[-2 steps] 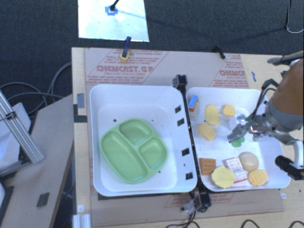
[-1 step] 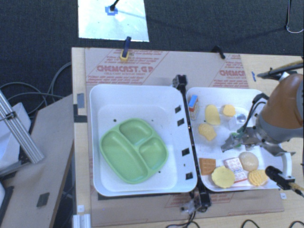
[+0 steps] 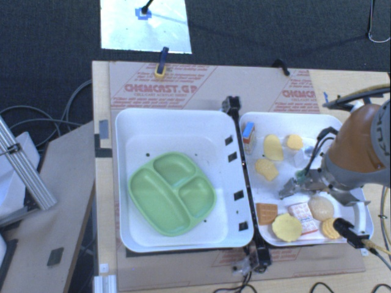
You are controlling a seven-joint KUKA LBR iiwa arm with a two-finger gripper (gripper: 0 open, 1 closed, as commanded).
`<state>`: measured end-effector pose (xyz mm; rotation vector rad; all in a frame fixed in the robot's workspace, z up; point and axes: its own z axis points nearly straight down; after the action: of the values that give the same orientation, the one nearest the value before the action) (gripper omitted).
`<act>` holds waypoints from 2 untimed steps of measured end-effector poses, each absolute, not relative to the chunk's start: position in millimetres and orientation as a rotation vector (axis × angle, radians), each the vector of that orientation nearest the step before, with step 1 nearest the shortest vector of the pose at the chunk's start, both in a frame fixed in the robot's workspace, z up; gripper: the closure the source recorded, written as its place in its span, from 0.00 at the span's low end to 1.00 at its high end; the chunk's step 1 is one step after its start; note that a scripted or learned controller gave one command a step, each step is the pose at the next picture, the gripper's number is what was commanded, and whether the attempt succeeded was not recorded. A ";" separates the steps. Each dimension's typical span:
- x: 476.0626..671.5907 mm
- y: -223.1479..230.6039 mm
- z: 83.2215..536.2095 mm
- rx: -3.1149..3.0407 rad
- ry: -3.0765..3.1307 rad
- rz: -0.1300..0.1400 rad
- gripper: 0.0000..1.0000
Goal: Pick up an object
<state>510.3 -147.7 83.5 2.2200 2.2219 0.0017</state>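
Observation:
The right bin (image 3: 252, 182) holds several toy foods: a yellow piece (image 3: 273, 146), a smaller yellow piece (image 3: 294, 141), a small red and blue carton (image 3: 248, 133), a pale yellow chip (image 3: 267, 168), an orange cracker (image 3: 266, 213), a round yellow disc (image 3: 286, 227), a red and white packet (image 3: 302, 217), a beige bun (image 3: 321, 209) and a waffle cookie (image 3: 330, 227). My gripper (image 3: 292, 188) hangs low in this bin, between the chip and the cracker, just left of the bun. Nothing shows between its tips.
In the left bin (image 3: 140, 127) lies a green divided plate (image 3: 172, 192). A black divider (image 3: 239, 163) runs between the bins. The arm's orange band (image 3: 357, 142) covers the right bin's right side.

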 end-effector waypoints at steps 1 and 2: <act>510.8 -148.0 94.8 2.219 2.220 0.003 1.00; 519.8 -142.7 154.3 2.212 2.222 0.006 1.00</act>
<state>519.8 -142.7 154.3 2.2117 2.2222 0.0062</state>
